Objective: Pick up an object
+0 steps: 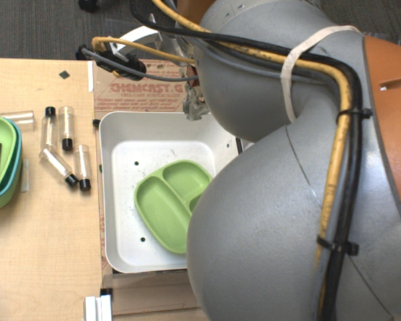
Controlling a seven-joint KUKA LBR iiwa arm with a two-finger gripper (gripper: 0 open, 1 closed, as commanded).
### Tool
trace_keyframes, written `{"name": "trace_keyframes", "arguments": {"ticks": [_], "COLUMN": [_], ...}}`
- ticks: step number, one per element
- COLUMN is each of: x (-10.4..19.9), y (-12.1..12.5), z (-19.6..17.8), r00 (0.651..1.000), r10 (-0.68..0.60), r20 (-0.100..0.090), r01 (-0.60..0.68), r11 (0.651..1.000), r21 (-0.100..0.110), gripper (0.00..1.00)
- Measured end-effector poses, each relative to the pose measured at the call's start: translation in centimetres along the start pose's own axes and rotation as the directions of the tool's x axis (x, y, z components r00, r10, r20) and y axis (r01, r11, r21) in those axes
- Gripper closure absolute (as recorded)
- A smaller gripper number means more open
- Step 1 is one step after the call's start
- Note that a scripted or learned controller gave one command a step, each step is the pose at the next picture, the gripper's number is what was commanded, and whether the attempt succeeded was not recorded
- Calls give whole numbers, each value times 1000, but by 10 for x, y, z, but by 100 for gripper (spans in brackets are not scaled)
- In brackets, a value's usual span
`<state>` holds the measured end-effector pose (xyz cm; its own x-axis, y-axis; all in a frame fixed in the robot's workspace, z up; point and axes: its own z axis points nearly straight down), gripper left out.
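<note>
Claw state cannot be told, arm [287,179] looming over bin [120,179] | green plate [164,206] lies in bin | pick not yet shown done

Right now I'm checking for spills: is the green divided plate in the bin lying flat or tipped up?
Flat. The green plate rests open side up on the floor of the white bin; the arm hides its right part.

Arm [301,179]: grey links occupy the area over the right portion of the white bin [120,179], cabling strapped alongside.
</note>
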<state>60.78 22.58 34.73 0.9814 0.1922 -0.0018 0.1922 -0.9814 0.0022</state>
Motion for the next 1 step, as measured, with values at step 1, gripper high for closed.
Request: {"name": "trace_keyframes", "arguments": {"ticks": [1], "x": [0], "y": [3], "z": [-8], "r00": [1000], "r10": [9], "r20": [1], "r01": [-9], "r11": [1000], "r21": [-3], "gripper": [100]}}
